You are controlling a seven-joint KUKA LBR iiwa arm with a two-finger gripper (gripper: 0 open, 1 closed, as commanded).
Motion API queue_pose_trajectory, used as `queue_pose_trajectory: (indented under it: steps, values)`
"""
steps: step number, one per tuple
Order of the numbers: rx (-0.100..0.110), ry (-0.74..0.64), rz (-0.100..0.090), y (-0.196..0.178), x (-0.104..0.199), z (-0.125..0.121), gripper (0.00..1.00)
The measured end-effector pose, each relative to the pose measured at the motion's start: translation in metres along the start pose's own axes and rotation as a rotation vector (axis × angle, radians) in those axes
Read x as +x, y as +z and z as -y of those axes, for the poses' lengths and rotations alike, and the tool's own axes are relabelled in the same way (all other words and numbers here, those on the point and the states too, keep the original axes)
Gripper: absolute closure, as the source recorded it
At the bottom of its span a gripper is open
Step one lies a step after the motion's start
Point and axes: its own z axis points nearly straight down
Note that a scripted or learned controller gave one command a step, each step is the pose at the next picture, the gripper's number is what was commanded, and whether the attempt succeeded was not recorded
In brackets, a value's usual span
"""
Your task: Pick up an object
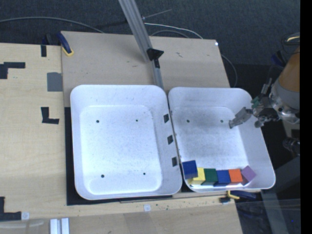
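The left bin [119,140] sits beside the right bin [214,111], where coloured blocks [217,175] line the near wall, touching in a row. The gripper [242,117] hangs over the right bin's far right side, well apart from them; its opening cannot be told.

No legible text, labels or nos. on anything here.
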Motion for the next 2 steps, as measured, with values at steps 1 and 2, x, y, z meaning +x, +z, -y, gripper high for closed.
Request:
queue_pose_trajectory:
  steps: [1, 2]
  values:
    - [0.002, -0.008, -0.006, -0.014, 0.029, 0.018, 0.0]
    - [0.01, -0.005, -0.005, 0.105, 0.007, 0.011, 0.0]
